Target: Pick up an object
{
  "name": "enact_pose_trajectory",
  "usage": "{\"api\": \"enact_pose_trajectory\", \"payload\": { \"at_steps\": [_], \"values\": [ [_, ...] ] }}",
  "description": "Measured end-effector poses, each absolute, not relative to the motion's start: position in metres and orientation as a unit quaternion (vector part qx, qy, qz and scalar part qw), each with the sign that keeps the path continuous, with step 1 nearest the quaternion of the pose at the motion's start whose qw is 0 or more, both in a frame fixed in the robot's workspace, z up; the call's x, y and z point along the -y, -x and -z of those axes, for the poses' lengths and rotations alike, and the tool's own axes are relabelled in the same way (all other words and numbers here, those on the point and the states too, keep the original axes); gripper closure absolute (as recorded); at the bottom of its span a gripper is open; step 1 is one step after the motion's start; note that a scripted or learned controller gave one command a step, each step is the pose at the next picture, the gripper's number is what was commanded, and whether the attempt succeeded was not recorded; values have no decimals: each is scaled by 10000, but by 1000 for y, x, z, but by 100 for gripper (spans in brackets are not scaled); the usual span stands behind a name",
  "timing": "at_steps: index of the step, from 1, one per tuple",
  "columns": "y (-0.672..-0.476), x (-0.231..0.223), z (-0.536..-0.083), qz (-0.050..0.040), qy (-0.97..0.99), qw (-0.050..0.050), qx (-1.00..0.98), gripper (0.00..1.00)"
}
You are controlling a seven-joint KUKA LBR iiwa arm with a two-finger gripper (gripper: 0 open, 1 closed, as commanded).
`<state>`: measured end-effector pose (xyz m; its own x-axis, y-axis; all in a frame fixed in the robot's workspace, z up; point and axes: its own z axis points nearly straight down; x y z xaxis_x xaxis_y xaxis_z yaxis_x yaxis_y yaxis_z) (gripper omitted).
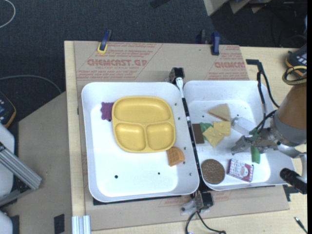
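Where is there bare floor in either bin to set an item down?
The left bin has bare floor below the yellow divided tray, left of the orange-brown piece. The right bin is crowded: yellow wedges, brown disc, pink packet and the end effector; only its upper-left corner is free.

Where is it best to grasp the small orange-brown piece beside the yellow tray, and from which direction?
Probably from straight above, closing across the narrower width of the orange-brown piece. It lies flat on the left bin's floor, close to the yellow tray and the bin's right wall, so a sideways approach looks crowded.
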<state>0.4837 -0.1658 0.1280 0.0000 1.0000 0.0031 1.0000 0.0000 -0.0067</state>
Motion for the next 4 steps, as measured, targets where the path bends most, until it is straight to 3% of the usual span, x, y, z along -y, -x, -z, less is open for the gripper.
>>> {"api": "enact_pose_trajectory", "payload": {
  "at_steps": [1,2,4],
  "values": [
    [-483,165,-82,-7,7073,25,7070,0],
    [-484,166,-95,2,7078,-3,7064,100],
    [-482,174,-202,14,7067,-40,7075,100]
  ]
}}
